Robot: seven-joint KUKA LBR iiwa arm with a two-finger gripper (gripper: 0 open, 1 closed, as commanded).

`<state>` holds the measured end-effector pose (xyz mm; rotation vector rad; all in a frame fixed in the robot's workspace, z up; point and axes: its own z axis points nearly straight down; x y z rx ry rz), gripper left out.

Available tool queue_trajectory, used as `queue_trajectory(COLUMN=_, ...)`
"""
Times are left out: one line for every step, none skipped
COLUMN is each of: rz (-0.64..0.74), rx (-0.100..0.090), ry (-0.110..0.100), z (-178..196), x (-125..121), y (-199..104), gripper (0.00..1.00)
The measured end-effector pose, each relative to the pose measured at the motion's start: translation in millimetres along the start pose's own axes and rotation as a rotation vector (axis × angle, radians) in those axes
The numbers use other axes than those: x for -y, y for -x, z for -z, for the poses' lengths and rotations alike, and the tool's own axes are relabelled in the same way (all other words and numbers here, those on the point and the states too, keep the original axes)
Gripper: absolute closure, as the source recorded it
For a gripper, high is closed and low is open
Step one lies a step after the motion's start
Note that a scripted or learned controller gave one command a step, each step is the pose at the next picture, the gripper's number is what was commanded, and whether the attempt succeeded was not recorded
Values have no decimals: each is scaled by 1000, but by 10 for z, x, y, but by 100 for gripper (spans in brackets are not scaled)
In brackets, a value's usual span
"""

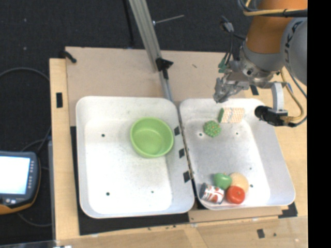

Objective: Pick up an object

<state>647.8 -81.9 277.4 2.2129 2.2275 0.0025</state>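
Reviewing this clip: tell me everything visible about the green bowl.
The green bowl is a round, lime-green, plastic-looking bowl with a smooth rim. It stands upright, mouth up, with nothing visible inside. It sits in the left bin, toward that bin's upper right area, near the divide between the two bins but apart from the wall. It touches only the bin floor. The gripper is over the right bin's far edge, well away from it.

green bowl [151, 137] left bin [93, 154], toys rt bin [269, 154]
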Motion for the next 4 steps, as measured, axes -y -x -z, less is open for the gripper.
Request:
queue_trajectory(rz=0, rx=0, ry=0, z=-127, x=-150, y=-550, gripper=100)
queue_trajectory(rz=-1, rx=0, ry=-4, z=-232, x=-157, y=-995, gripper=100)
queue_trajectory(rz=1, rx=-1, ry=0, z=-164, x=-191, y=-1517, gripper=100)
queue_trajectory(rz=-4, rx=1, ry=-2, z=-169, x=-189, y=-1481, gripper=0)
